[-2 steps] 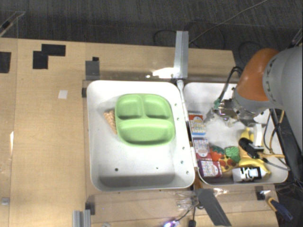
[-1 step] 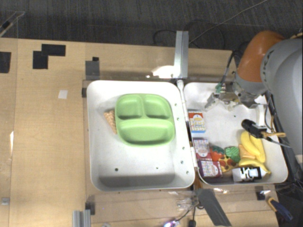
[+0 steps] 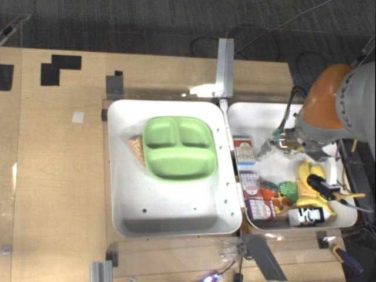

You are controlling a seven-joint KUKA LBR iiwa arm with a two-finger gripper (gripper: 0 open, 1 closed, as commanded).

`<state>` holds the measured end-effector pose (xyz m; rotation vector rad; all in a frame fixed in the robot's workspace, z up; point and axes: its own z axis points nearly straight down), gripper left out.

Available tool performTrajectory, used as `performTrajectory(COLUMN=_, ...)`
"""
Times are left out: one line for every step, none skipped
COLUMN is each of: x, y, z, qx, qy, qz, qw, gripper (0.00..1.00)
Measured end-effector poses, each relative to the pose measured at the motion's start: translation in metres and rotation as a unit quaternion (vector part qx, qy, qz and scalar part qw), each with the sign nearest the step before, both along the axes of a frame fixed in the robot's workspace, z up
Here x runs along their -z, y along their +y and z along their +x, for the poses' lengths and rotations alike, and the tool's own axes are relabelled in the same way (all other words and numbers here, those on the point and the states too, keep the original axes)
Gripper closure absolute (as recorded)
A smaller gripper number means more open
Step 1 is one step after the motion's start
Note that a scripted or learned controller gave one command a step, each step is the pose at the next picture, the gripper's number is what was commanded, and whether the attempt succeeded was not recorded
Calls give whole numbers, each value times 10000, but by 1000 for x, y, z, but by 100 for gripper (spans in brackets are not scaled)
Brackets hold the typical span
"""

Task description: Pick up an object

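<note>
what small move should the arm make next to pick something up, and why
Probably lower the tool a little toward the bottom of the picture. It sits over bare floor of the right bin, with no item under it, while the banana, the small box and other items lie lower in that bin.

A lime-green divided tray (image 3: 178,147) lies in the white left bin (image 3: 123,175); yellow bananas (image 3: 310,188) sit in the right.
</note>
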<state>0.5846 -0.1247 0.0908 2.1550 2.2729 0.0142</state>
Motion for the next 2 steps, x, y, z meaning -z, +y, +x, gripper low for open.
performTrajectory(x=2, y=-4, z=72, qx=-399, qy=3, qz=-12, qw=9992, gripper=0)
performTrajectory(x=0, y=-7, z=12, qx=-542, qy=0, qz=-9, qw=9985, gripper=0)
